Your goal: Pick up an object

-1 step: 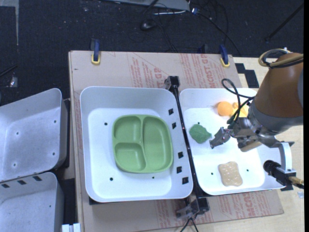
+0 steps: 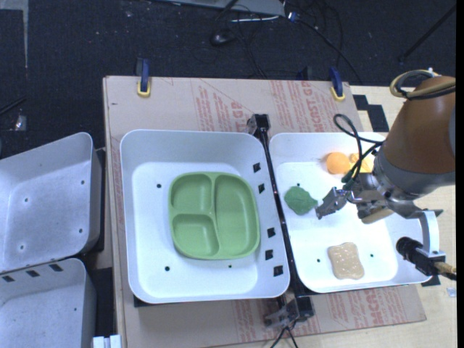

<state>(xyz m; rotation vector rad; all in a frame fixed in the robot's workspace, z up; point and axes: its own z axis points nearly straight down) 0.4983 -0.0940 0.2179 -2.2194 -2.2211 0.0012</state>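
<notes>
1. Nearest the camera, a tan biscuit-shaped piece (image 2: 346,259) lies in the right bin (image 2: 308,278).
2. Above it, the end effector (image 2: 330,205) hovers just beside a green lump (image 2: 299,199); whether its fingers are spread I cannot tell.
3. An orange ball (image 2: 336,163) sits farther back; a green divided plate (image 2: 214,215) lies in the left bin (image 2: 145,267).

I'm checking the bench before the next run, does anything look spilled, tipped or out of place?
Nothing stands out. The green divided plate lies flat in the left bin; the green piece, orange piece and tan piece lie apart in the right bin.
</notes>
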